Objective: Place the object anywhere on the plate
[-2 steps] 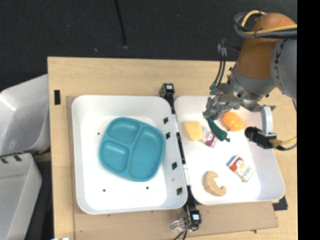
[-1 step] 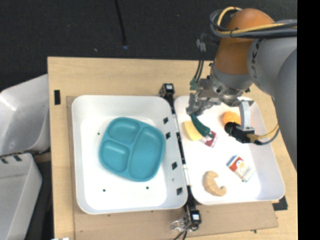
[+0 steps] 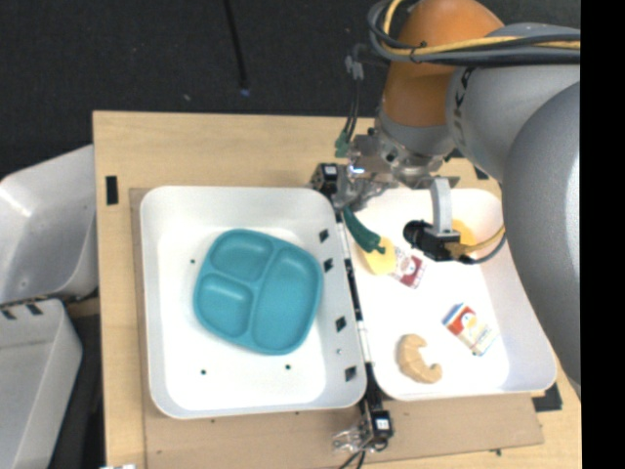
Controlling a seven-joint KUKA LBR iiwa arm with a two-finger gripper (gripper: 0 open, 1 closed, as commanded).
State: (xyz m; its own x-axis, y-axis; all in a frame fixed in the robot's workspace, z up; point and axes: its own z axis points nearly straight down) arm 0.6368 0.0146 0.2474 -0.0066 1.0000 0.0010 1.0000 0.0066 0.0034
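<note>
Pincer (image 3: 376, 247) low over yellow item (image 3: 379, 259); grip state indeterminate. Advise centred grasp, then carry to teal plate (image 3: 259, 291).

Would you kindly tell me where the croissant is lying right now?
The croissant lies in the right bin, near its front edge, just left of the small red-and-white carton.

Teal plate (image 3: 259, 291) in white left bin (image 3: 166, 360). Right bin (image 3: 518, 360) white: tan croissant (image 3: 418, 358), red-white-blue packet (image 3: 469, 327), red-white wrapper (image 3: 409, 269), yellow item (image 3: 376, 259). Desk (image 3: 122, 145) light wood.
</note>
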